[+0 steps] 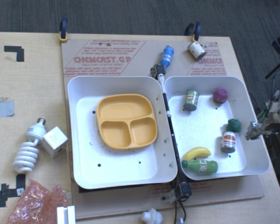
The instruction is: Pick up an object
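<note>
Leftmost, the left bin (79, 139) holds a yellow divided tray (127, 121), lying flat near its centre. Next, the right bin (203, 129) contains a green-labelled can (191, 100), a purple item (220, 95), a dark green item (233, 124), a red-labelled can (228, 142), a banana (196, 153) and a green bottle (200, 166) (the bottle lies on its side, touching the banana). Finally, the gripper (255, 130) sits at the bin's right rim, just right of the red-labelled can and dark green item, and whether its jaws are open or grasp anything cannot be told.
</note>
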`<state>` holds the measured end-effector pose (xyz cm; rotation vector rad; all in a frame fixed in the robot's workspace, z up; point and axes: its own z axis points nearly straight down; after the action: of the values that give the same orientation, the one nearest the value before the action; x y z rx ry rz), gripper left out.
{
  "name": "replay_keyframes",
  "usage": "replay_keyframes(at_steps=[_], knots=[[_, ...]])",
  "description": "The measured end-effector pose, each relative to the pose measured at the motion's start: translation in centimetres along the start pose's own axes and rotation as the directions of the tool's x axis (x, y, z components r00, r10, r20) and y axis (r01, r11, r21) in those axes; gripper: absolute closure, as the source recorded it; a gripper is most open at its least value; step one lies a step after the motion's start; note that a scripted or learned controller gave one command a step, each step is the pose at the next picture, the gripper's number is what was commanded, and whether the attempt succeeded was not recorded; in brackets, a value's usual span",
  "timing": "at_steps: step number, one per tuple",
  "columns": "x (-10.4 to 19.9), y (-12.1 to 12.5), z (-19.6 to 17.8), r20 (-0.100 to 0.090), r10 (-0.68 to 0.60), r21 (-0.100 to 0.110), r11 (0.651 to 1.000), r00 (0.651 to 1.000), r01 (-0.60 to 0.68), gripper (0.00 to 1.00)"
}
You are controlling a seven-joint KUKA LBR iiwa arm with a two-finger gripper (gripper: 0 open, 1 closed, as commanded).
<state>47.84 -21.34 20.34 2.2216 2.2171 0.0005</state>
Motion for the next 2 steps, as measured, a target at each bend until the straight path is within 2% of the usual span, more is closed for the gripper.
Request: replay_keyframes(at_steps=[1,2], knots=[[-0.86,-0.09,11.1,-0.002,0.0,0.002,1.0,1.0,0.0,1.0],[-0.52,-0.03,11.14,-0.009,-0.004,0.004,1.0,1.0,0.004,0.0]])
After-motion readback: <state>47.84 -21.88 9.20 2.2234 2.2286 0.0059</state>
